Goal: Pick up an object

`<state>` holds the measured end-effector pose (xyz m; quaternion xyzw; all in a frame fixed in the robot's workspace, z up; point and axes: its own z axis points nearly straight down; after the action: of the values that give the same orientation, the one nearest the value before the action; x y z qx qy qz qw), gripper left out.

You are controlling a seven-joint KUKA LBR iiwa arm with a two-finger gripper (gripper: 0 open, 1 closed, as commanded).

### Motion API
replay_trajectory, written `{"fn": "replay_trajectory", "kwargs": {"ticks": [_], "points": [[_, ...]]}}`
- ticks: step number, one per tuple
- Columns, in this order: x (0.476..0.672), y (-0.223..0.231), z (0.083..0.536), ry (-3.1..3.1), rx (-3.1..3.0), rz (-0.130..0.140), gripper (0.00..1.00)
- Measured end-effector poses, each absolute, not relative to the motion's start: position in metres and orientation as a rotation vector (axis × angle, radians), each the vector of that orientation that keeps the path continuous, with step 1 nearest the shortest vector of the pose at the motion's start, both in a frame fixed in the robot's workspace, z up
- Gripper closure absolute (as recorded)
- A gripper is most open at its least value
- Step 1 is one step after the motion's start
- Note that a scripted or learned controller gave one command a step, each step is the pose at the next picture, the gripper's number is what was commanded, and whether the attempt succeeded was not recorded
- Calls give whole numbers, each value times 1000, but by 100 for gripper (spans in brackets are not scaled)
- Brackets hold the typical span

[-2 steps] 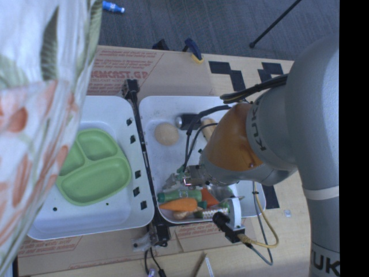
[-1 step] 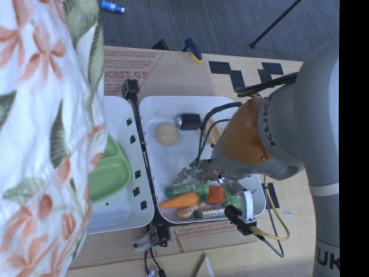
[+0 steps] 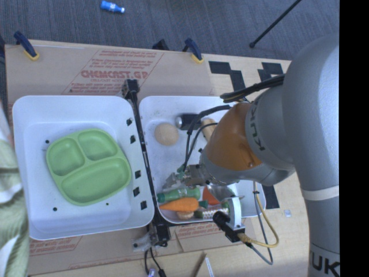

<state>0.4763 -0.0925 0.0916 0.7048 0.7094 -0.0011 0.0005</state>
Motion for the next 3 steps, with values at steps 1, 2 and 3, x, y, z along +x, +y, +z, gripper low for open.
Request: {"fn": "replay_trajectory", "kwargs": {"ticks": [1,2,3], "points": [[492,-184,92,2227,2219,-2,0],[568,-173,92,2230,2217,0,0],[633,-210,92,2230,2215,-1,0]]}}
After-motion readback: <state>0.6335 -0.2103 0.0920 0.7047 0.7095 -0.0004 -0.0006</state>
